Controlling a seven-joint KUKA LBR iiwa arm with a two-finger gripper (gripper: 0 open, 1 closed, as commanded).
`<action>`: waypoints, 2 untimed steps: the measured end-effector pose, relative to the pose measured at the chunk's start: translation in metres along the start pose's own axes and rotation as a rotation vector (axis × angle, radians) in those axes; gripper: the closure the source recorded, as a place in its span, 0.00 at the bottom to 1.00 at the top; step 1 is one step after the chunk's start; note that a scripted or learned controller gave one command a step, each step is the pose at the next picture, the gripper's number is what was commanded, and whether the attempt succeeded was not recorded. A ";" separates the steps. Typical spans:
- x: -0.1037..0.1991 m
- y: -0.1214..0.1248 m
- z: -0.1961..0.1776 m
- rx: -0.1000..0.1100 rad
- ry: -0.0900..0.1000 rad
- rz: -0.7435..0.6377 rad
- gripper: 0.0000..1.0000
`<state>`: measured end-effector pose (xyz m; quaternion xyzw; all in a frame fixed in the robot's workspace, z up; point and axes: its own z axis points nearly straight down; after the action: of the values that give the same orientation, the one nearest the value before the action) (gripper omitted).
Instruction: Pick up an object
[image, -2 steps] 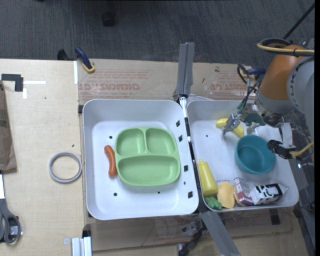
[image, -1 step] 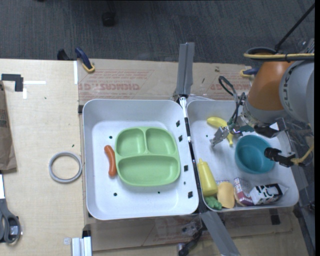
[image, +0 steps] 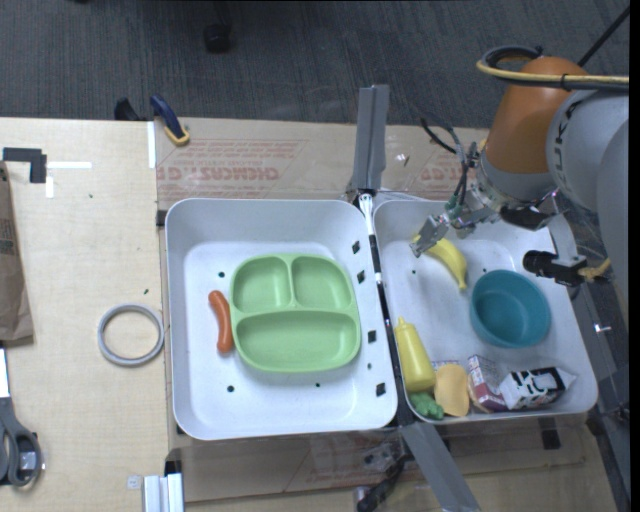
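In the right bin (image: 575, 330), toward its far end, the gripper (image: 437, 236) sits low over the bin floor, just beside the upper tip of a banana (image: 450, 260); the arm (image: 530, 120) reaches in from the right, its orange band above the wrist. Finger spacing cannot be read from this view, and nothing is visibly clamped; the banana lies flat on the bin floor, slanting toward a blue bowl (image: 510, 308) that stands upright near it.

Step in hand, as judged: approach and alignment on the banana; lift not yet done. The next move calls for centring the tool across the narrow width of the fruit rather than at its tip; a grasp at the very end is likely to slip off the curved skin.

Other contents of the right bin: a yellow bottle (image: 412, 355) along the near-left wall; a small carton (image: 520, 387) at the near end. The left bin (image: 190, 380) holds a green divided plate (image: 295, 312) with a carrot (image: 221, 320) just beside it.
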<state>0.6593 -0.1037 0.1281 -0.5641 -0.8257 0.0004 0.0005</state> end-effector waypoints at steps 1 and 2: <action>-0.009 -0.009 0.038 0.002 0.000 -0.005 0.00; -0.010 -0.009 0.031 0.002 0.000 -0.002 1.00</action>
<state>0.6542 -0.1162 0.0976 -0.5631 -0.8264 0.0013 0.0013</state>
